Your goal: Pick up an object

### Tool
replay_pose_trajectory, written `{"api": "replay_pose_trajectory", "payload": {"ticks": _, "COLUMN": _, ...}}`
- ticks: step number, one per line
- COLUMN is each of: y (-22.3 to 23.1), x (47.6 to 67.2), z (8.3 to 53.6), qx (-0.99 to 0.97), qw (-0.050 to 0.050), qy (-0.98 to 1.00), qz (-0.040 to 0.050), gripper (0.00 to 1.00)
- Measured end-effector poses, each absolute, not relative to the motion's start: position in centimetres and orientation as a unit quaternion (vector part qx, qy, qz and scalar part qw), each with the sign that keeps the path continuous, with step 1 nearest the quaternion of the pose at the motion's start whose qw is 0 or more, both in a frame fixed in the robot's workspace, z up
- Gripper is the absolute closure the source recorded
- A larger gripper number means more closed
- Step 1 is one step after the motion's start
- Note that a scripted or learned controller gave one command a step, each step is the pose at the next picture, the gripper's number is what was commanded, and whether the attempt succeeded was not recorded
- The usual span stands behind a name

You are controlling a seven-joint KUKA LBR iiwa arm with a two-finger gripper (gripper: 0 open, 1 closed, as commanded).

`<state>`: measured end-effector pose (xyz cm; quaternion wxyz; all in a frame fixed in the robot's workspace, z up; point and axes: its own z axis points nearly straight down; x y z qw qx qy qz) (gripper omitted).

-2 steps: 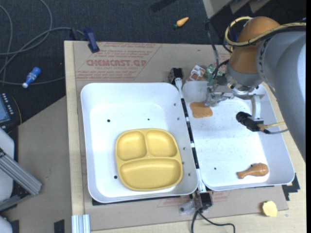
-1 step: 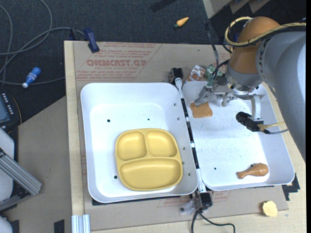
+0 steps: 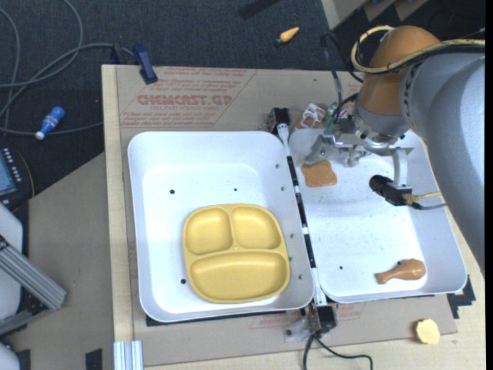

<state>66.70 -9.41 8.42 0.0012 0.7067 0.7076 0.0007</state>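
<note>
Two white bins: gripper (image 3: 330,151), finger state indeterminate, just above tan piece (image 3: 319,175) in right bin (image 3: 362,237); drumstick (image 3: 401,271) well apart.

A divided plate (image 3: 234,252) lies in the left bin (image 3: 154,160); a drumstick (image 3: 401,271) in the right bin (image 3: 362,230).

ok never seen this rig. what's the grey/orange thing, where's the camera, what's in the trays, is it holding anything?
The grey and orange thing is a robot arm, reaching in from the right. Its gripper sits low over the far end of the right bin, just above a flat tan piece. I cannot tell whether it grips anything.

The single camera is fixed above the bench and looks down at a slant.

The left bin holds a yellow divided plate. The right bin also has a brown drumstick-shaped toy near its front corner. A small yellow piece lies on the bench outside the bins.
</note>
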Motion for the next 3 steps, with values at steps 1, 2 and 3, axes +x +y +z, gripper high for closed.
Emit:
{"api": "replay_pose_trajectory", "payload": {"ticks": 1, "y": -9.52, "x": 65.93, "z": 8.49, "qx": 0.707, "qw": 0.000, "qy": 0.707, "qz": -0.0008, "gripper": 0.00}}
{"api": "replay_pose_trajectory", "payload": {"ticks": 2, "y": -9.71, "x": 66.70, "z": 8.49, "qx": 0.707, "qw": 0.001, "qy": 0.708, "qz": 0.0007, "gripper": 0.00}}
{"api": "replay_pose_trajectory", "payload": {"ticks": 3, "y": -9.25, "x": 66.04, "z": 8.51, "qx": 0.707, "qw": 0.000, "qy": 0.707, "qz": -0.0006, "gripper": 0.00}}
